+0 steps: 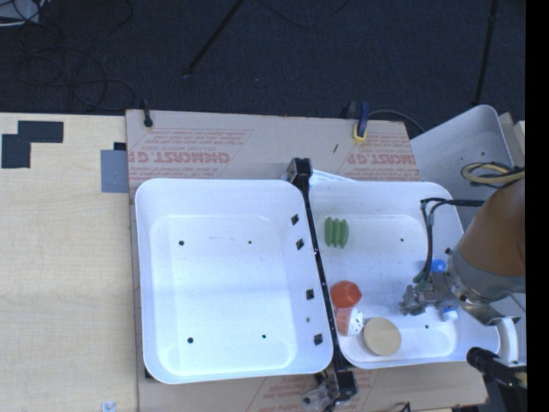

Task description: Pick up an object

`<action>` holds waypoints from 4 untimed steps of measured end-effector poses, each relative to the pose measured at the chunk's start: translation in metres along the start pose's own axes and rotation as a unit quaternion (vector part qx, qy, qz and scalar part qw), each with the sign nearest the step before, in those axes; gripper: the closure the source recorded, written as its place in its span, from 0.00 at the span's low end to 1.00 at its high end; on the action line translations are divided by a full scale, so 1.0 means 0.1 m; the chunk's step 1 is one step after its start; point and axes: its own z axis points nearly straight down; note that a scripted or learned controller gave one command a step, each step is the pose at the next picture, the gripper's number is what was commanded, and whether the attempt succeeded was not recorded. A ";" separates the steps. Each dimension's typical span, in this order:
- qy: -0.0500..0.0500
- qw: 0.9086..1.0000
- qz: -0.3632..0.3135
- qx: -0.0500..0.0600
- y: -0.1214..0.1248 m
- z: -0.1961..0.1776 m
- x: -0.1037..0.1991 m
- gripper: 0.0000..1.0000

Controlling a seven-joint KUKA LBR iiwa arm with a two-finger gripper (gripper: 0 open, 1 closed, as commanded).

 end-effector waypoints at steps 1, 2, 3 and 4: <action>0.000 1.000 0.002 0.001 0.00 -0.09 -0.01 1.00; 0.001 1.000 -0.005 0.000 0.00 0.09 0.67 1.00; 0.001 1.000 -0.002 -0.001 0.01 0.24 0.24 1.00; 0.001 1.000 -0.005 -0.003 0.68 0.15 0.81 1.00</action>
